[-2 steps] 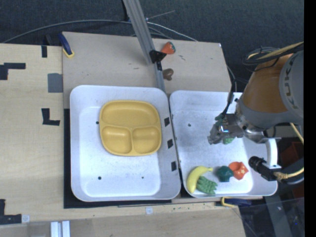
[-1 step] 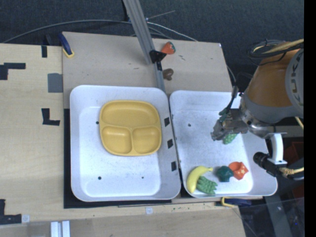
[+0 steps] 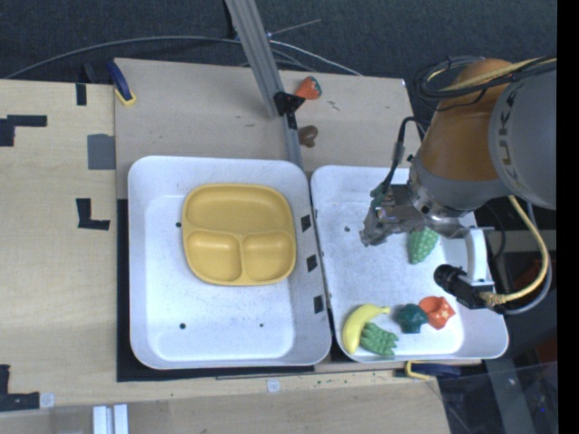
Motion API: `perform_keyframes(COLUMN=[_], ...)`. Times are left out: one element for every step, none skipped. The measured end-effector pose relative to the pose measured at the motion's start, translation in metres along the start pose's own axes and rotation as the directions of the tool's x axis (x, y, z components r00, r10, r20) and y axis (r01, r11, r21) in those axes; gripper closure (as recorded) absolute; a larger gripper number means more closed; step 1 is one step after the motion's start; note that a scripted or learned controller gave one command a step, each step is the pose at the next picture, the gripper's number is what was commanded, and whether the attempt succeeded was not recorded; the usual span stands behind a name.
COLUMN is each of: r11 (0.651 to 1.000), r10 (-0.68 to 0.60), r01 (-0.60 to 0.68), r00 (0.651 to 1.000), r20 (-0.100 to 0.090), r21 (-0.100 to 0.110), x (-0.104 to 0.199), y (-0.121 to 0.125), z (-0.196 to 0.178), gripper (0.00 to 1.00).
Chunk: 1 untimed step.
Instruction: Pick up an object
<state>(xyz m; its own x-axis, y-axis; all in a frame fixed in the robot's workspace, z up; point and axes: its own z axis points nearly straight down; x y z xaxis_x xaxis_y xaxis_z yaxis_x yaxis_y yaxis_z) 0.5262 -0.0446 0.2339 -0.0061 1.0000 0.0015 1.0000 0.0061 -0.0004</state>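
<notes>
Gripper (image 3: 376, 228) low over the far half of the right bin (image 3: 348, 193), just left of a pale green toy (image 3: 421, 244). Open or closed: cannot tell from this slant; nothing visibly held.

Closest candidate: that pale green toy, knobbly, perhaps a grape bunch, apart from the rest. Along the bin's near edge, a tight cluster: yellow banana (image 3: 359, 319) touching a green bumpy piece (image 3: 381, 339), then a teal piece (image 3: 410, 317) and a red-orange piece (image 3: 439, 311) side by side.

Probably light, hollow plastic play food: stiff, smooth, prone to skid or roll on the white floor if nudged off-centre. Not fragile.

Best to take the pale green toy across its narrow width, near the middle, squarely from above. Better to avoid the cluster, with little room beside each piece.

In the left bin (image 3: 154, 333), a yellow divided plate (image 3: 240, 233), well apart.
</notes>
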Motion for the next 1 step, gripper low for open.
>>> perform_keyframes(r11=[1.0], r10=[0.0], r01=[0.0], r00=[1.0], r20=[0.001], r21=[0.001], x=[0.0451], y=[0.0278], z=[0.0118], gripper=[1.0])
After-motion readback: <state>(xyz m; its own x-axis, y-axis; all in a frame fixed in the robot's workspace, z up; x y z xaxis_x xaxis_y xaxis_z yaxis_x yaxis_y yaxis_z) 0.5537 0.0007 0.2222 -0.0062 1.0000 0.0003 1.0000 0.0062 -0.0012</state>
